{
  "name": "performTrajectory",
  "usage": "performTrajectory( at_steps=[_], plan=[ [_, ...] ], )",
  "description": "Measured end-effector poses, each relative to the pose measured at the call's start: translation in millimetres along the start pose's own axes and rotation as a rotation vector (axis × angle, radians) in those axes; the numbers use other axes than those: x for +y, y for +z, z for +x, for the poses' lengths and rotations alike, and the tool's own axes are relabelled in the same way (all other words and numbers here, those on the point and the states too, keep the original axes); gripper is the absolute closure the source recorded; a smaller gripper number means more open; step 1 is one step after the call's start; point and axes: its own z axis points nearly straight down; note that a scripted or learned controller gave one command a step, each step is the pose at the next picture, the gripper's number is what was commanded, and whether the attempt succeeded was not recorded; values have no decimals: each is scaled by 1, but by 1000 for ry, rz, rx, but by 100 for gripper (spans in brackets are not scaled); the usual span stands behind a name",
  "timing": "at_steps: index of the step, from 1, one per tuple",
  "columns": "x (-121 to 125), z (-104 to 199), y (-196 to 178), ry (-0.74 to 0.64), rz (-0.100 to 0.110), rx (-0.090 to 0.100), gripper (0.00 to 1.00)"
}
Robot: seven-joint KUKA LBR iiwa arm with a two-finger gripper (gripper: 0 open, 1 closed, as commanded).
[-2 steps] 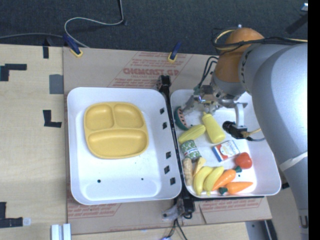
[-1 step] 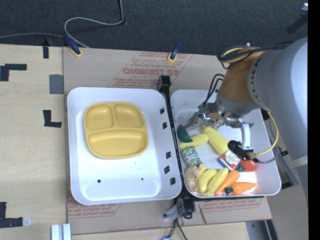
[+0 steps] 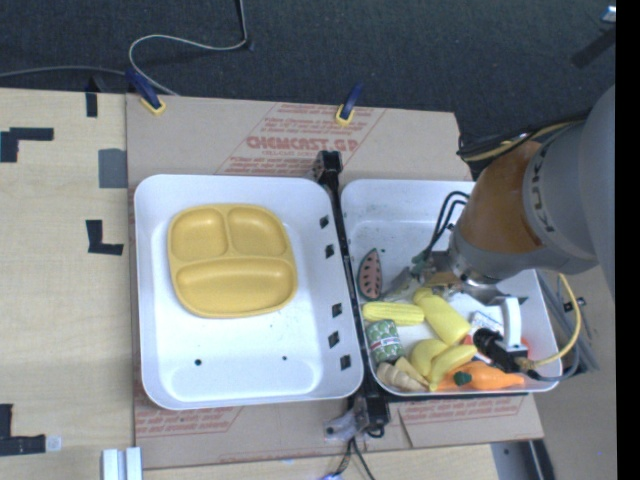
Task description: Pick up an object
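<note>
In the camera view we see 2 shallow white plastic bins side by side on a cardboard sheet. The left bin (image 3: 160, 368) bears a yellow plastic plate with 3 compartments (image 3: 233, 259). The right bin (image 3: 395, 200) holds a heap of toy food in its near half: a yellow plastic corn cob (image 3: 393, 312), a yellow plastic banana (image 3: 442, 317), an orange plastic carrot with a green top (image 3: 487, 377), a small green and white can (image 3: 383, 340) and a slice of watermelon (image 3: 371, 272) just beside the divider.

The grey arm with the orange band (image 3: 505, 213) reaches from the right and hangs low over this heap. Its gripper (image 3: 438, 280) is above the banana, very near to it or touching it; we cannot tell the state of the end effector, because the wrist hides it.

We judge that the step in hand is the descent on the banana. No object looks lifted yet. The next move calls for a firm closing around 1 toy, then a straight lift, without dragging its neighbours.
</note>
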Motion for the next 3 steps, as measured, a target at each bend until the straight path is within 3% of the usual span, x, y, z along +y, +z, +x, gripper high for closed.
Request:
performTrajectory(
  at_steps=[1,2,3],
  plan=[
    [-55,17,0,0,-1,1,0],
    [-53,18,-10,-1,-5,2,100],
    [-56,60,-112,-2,2,2,100]
  ],
)
